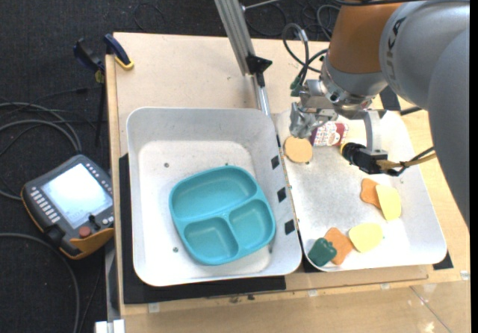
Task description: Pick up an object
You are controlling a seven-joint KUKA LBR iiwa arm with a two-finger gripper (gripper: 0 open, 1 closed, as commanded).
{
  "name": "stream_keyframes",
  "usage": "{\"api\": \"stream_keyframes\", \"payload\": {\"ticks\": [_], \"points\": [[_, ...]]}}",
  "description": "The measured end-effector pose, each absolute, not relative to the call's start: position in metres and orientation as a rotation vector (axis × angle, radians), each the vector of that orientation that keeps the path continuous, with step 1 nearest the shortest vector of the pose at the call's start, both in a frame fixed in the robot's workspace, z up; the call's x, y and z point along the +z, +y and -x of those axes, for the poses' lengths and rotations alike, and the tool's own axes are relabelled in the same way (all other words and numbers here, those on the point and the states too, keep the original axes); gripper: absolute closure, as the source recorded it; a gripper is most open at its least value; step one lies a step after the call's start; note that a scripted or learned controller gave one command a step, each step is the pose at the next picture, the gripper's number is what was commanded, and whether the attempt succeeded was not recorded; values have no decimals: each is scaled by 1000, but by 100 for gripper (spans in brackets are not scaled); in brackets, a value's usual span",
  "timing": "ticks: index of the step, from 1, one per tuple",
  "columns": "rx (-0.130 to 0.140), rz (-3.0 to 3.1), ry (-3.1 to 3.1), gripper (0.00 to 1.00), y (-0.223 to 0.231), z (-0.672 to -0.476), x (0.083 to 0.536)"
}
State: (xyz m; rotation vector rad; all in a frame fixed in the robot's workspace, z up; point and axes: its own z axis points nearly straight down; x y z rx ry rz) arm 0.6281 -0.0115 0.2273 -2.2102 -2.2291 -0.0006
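The pale wooden desk (187,70) carries both bins. Over its right half, the grey arm with the orange band (388,33) has its pincer (302,128) low in the far left corner of the right-hand shallow white bin (328,193). The view does not show whether the pincer is apart or together. The likeliest target is the round tan disc (299,150), which lies flat on the bin floor just under the pincer and close to the wall. A good pick here probably calls for a straight, centred descent clear of that wall, and a grip across the disc's thin edge, which may slip. The left-hand shallow white bin (149,134) holds only a teal plastic plate with three compartments (220,212). The right bin also holds a small red-and-white packet (331,134) just beside the pincer. Nearer the front are an orange piece (367,189) touching a yellow piece (389,203), another yellow piece (366,236), another orange piece (340,243), and a dark green piece (322,251).
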Motion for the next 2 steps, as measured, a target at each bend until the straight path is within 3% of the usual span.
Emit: {"api": "stream_keyframes", "payload": {"ticks": [2], "points": [[-4,2212,-2231,100,97,-646,214]]}}
